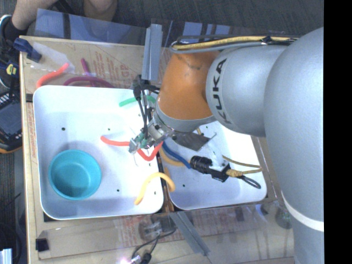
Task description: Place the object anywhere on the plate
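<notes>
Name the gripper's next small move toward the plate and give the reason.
Probably slide left and toward the camera: the gripper hangs over the red strip by the left bin's right side, while the blue plate sits in that bin's near-left corner.

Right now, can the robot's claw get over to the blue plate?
Probably yes. The claw hangs over the left bin, and only bare white floor lies between it and the blue plate.

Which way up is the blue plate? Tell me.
Upright: the blue plate sits flat in the left bin, hollow facing up, nothing inside it.
</notes>
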You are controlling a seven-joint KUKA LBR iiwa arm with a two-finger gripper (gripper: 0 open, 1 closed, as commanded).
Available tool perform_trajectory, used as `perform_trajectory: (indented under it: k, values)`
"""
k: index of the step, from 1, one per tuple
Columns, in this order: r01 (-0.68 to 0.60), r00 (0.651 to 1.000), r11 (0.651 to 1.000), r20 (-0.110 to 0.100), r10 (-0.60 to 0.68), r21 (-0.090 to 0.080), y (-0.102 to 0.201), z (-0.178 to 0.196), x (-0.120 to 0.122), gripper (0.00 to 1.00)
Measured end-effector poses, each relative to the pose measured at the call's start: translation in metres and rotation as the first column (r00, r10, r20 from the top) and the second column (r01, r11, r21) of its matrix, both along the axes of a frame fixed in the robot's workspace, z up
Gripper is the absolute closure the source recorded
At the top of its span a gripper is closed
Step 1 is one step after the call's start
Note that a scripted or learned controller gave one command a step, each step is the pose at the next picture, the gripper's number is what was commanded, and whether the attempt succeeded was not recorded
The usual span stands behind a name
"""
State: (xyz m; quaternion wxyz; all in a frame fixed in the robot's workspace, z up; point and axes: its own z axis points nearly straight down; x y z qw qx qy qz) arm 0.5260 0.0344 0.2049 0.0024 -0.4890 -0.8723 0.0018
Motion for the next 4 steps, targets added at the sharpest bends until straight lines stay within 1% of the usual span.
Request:
perform_trajectory:
  k: [1,2,3,4]
  values:
    - [-0.029,1.000,1.000,0.004,0.029,0.000,0.067,-0.006,0.002,1.00]
    - [-0.154,0.988,0.988,0.002,0.154,0.000,0.113,0.011,-0.025,1.00]
    - [-0.480,0.877,0.877,0.007,0.480,0.000,0.122,0.084,-0.021,1.00]
    - [-0.467,0.884,0.884,0.002,0.467,0.000,0.114,0.045,-0.010,1.00]
